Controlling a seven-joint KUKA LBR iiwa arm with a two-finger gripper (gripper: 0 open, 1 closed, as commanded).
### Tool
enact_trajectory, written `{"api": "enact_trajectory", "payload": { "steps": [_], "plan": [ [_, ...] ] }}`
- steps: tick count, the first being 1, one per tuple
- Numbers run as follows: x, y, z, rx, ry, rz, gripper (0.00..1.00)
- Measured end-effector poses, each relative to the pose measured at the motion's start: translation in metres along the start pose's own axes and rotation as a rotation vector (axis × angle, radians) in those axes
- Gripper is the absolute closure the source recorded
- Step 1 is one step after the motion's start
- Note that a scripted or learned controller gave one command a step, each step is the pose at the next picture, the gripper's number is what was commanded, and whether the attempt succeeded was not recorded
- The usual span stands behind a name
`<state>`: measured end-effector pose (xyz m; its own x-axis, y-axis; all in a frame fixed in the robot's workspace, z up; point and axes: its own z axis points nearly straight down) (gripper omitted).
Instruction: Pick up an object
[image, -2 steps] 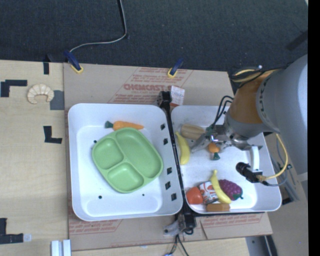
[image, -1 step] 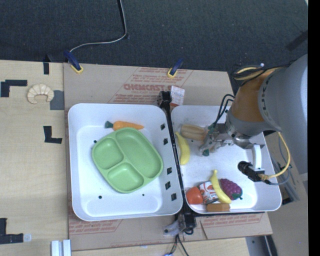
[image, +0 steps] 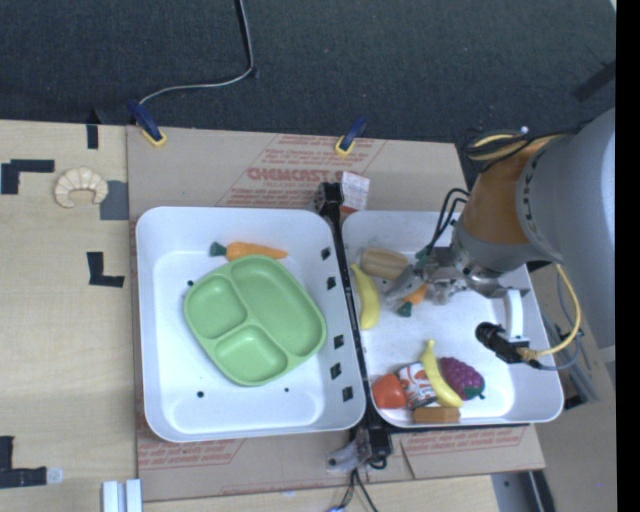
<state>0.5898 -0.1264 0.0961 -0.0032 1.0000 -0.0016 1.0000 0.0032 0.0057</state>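
Carrot piece (image: 415, 296) lies in the right bin (image: 520, 405), just right of the yellow banana (image: 366, 298). Hand (image: 432, 280) hovers over it; grip state, cannot tell. Reaching step, I'd say — next, a clean close and lift.

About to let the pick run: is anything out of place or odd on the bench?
One stray: a croissant lies on the bench far left, outside both bins. Inside, the green plate sits askew in the left bin with a carrot behind it. The hand is low in the right bin, beside a banana.
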Motion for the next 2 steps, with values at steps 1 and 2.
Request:
{"api": "enact_trajectory", "payload": {
  "steps": [1, 2],
  "plan": [
    [0.0194, 0.0173, 0.0097, 0.002, -0.004, 0.004, 0.0],
    [0.0199, 0.0173, 0.0002, 0.002, -0.004, 0.003, 1.0]
  ]
}}
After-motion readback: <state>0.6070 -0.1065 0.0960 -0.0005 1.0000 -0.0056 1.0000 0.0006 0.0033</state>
